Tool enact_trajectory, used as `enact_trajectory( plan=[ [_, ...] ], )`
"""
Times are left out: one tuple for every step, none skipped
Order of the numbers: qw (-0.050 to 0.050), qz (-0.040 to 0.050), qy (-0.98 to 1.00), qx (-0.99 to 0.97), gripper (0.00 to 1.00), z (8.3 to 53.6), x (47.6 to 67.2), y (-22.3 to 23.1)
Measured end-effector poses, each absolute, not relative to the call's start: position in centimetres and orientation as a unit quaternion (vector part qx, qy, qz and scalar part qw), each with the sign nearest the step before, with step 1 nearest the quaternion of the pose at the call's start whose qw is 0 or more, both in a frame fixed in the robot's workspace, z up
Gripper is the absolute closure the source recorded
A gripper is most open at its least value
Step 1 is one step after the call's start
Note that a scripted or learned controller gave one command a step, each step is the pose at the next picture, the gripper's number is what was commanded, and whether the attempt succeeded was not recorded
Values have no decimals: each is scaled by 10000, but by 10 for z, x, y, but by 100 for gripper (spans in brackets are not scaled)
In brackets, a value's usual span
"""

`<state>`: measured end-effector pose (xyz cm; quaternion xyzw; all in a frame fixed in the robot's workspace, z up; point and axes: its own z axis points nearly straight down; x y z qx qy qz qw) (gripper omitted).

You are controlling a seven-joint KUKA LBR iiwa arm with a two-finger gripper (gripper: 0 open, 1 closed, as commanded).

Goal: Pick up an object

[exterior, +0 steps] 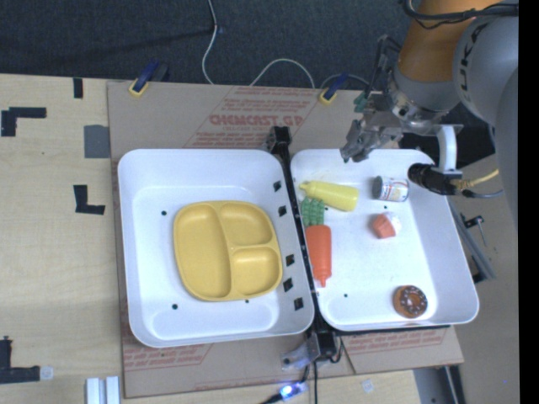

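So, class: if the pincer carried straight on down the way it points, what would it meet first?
Probably the bare floor of the right-hand shallow white bin near its far edge, beyond the yellow plastic squeeze bottle; depth under the pincer is unclear.

Robot lab: taped bench (50,225), bins (135,225).

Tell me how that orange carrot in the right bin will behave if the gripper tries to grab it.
The carrot looks like smooth moulded plastic, so probably stiff, light and a bit slippery. Its rounded, tapered body may roll or squirt sideways. It lies along the right bin's left wall, likely cramping one finger.
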<state>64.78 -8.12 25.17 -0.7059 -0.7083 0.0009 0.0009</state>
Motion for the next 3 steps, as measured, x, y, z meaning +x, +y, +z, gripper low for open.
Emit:
enact_trajectory(
  plan=[
    [18, 15, -7086, -7056, 100, 236, 625, -34],
    [15, 10, -7086, -7056, 100, 243, 605, 15],
    [14, 17, -7085, -7057, 100, 226, 583, 64]
  ],
)
